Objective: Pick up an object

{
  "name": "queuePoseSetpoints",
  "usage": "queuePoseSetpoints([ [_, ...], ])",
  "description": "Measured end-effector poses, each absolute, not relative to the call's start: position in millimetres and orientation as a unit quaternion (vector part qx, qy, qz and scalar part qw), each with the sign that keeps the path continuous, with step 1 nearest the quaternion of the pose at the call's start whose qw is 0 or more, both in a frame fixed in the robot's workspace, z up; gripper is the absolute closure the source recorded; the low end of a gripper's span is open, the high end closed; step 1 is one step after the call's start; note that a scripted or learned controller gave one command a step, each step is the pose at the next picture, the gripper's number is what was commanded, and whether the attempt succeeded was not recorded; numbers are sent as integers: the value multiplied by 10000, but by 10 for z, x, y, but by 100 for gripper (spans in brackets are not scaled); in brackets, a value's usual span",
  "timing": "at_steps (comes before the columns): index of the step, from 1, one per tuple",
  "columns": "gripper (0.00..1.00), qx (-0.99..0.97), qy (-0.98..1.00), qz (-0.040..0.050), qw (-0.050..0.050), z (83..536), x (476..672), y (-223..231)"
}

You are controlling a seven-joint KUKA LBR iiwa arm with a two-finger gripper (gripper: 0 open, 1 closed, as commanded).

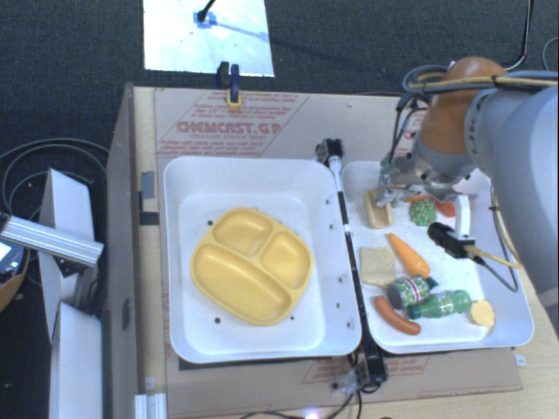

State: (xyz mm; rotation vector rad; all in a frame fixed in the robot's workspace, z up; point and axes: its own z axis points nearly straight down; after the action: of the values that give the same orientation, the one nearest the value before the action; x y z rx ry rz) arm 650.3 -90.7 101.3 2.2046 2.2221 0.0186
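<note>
Right bin (515,317), hand (385,192) — over bread (377,211)

The arm (515,120) runs off the right edge, so most of its body is cut off. Its wrist covers the far corner of the right bin (515,326) and whatever lies there. The tool (390,184) sits low in shadow and its tip is too small to make out. A green thing (422,210) and a red one (445,208) under the wrist are partly hidden and cannot be identified
</note>
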Motion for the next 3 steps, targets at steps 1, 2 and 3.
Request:
queuePoseSetpoints([
  [1,100,7052,7090,16,23,2090,6220,-834],
  [2,100,7066,7076,9,14,2352,6234,-973],
  [3,100,7052,7090,12,8,2596,5806,-565],
])
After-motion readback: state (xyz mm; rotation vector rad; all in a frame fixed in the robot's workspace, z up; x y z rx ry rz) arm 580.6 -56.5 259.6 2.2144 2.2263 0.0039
